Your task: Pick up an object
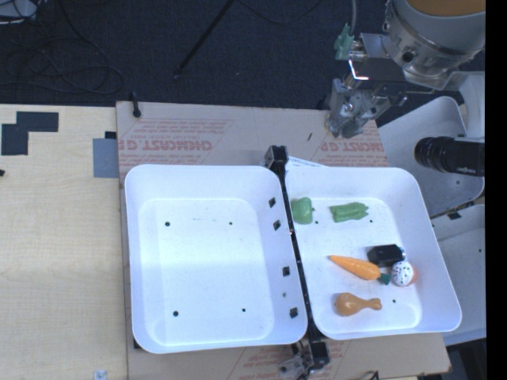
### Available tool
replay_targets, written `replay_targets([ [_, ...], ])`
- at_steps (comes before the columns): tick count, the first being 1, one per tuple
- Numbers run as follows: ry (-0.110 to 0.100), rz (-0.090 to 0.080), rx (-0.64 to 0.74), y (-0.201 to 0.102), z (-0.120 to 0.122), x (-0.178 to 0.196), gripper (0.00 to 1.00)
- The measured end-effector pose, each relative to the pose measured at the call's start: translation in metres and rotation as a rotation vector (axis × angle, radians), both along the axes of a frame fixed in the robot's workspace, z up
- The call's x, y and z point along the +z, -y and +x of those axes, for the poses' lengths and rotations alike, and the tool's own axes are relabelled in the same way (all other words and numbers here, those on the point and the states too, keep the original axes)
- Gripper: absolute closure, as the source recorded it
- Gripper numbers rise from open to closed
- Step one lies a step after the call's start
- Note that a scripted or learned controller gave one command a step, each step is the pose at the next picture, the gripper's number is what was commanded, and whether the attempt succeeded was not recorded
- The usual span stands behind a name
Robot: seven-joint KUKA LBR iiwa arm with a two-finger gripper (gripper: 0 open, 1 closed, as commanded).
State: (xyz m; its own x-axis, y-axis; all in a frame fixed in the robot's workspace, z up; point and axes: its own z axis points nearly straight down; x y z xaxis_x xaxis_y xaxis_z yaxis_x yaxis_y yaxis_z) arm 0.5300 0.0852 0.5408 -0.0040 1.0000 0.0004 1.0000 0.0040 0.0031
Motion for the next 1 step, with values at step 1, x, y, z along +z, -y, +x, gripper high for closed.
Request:
replay_targets([
  [1,-0.006,-0.002,-0.001,-0.0226,0.0268,-0.0041,1.00],
])
